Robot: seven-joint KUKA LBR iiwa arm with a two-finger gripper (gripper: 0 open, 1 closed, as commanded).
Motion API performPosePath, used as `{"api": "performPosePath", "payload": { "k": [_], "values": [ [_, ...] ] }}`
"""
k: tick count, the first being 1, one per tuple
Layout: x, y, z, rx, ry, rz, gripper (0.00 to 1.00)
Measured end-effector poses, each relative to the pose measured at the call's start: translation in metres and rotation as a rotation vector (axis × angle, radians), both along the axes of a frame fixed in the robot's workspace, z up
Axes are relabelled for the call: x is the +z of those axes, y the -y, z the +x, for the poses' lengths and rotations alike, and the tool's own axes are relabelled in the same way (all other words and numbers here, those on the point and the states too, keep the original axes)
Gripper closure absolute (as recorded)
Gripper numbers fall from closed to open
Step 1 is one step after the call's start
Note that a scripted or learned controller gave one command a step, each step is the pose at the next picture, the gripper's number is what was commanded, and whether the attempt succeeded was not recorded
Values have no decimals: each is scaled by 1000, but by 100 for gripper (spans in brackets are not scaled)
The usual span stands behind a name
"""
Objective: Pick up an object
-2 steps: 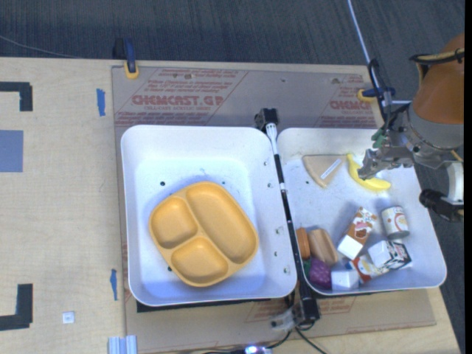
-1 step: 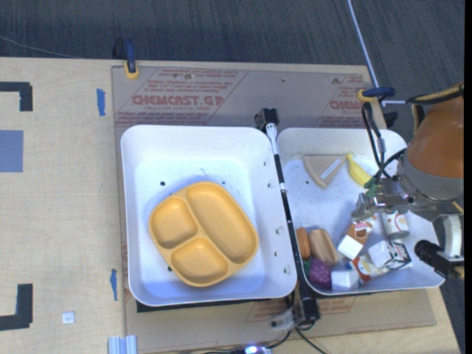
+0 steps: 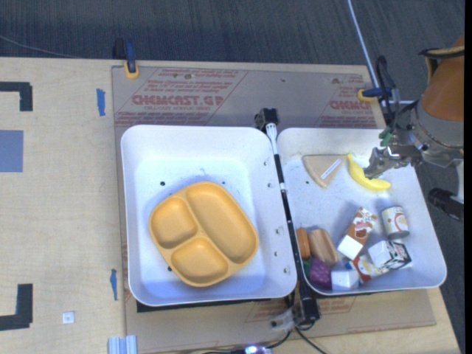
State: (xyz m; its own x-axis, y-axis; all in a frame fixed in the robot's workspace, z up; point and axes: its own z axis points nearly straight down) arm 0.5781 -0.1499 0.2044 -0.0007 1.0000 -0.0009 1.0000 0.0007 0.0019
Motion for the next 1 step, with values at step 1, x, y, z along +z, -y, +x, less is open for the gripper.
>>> {"api": "performPosePath", "payload": {
  "k": [1],
  "values": [
    [-14, -2, -52, -1, -3, 1, 100]
  ]
}}
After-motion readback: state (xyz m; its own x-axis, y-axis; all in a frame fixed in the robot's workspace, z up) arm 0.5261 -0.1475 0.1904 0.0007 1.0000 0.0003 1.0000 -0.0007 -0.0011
